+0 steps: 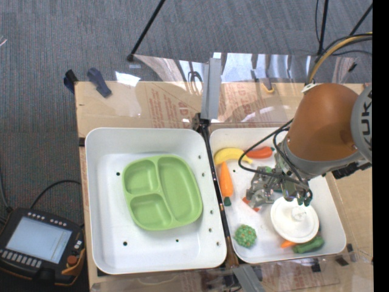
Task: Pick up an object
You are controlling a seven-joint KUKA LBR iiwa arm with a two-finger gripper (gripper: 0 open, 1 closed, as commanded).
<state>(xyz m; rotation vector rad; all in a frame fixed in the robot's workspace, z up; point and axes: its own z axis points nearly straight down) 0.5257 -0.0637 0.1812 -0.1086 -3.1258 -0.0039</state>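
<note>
End effector (275, 189) sits low in the right bin (338, 224) — grip state cannot be determined — beside the white plate (294, 219), near the carrot (225, 180) and banana (228, 154).

Teach pendant (37, 242) left of the bench (140, 99)

The arm (325, 129) is reached in from the right and bent downward, its gripper (267, 190) lowered, orange band turned toward the camera.
</note>
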